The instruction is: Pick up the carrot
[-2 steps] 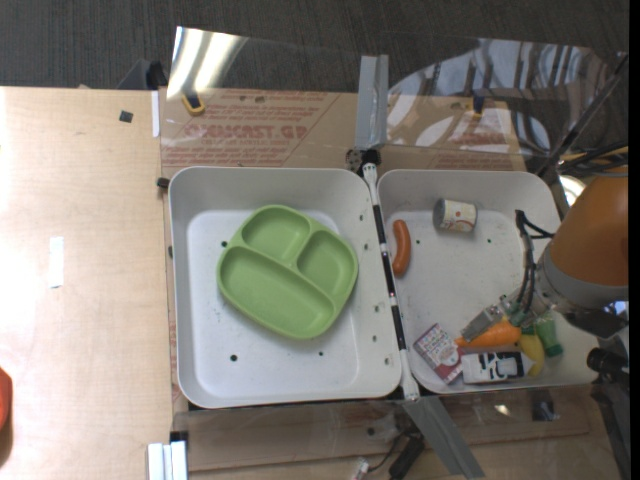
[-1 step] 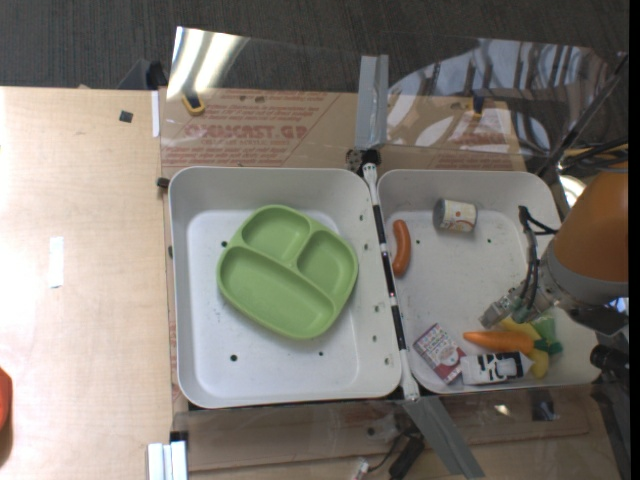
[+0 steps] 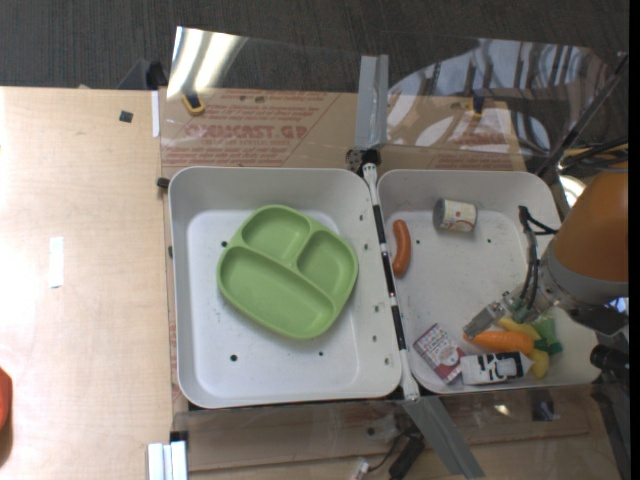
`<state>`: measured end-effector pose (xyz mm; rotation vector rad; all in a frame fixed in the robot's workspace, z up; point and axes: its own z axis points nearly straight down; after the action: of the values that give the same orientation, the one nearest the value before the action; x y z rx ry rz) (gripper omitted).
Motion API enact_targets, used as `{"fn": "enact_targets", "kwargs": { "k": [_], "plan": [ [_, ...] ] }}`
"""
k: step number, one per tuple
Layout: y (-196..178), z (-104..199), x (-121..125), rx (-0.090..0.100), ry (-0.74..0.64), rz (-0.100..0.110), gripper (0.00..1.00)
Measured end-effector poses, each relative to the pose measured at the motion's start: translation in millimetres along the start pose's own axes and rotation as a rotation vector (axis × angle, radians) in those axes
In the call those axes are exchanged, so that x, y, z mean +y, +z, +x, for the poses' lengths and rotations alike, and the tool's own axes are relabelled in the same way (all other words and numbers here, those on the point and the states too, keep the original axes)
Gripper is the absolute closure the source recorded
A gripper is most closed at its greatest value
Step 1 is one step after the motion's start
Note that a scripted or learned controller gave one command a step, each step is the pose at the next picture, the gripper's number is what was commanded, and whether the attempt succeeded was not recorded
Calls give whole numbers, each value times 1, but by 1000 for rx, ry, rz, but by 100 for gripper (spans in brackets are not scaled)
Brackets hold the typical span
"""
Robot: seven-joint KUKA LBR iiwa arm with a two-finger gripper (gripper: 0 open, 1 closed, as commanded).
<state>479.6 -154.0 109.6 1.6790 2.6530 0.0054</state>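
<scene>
Orange carrot [image 3: 505, 339], green leafy end, lying flat in right bin [image 3: 440, 183]

Left bin [image 3: 185, 298]: contains one green divided plate [image 3: 288, 283] with three compartments, placed slightly above centre. Right bin [image 3: 455, 180]: a hot dog sausage [image 3: 401, 246] lies near the left wall; a small white cylindrical can [image 3: 455, 215] lies on its side near the top. A small red-and-white packet [image 3: 437, 345] and a white-and-black box [image 3: 490, 367] rest at the lower edge, beside a yellow banana [image 3: 540, 363].

camera view: overhead, slanted; both bins [image 3: 270, 183] framed; height perhaps moderate
</scene>
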Motion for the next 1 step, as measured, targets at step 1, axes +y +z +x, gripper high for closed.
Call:
{"fn": "enact_targets", "kwargs": {
  "k": [1],
  "plan": [
    [18, 1, -1, 1, -297, 4, 0]
  ]
}}
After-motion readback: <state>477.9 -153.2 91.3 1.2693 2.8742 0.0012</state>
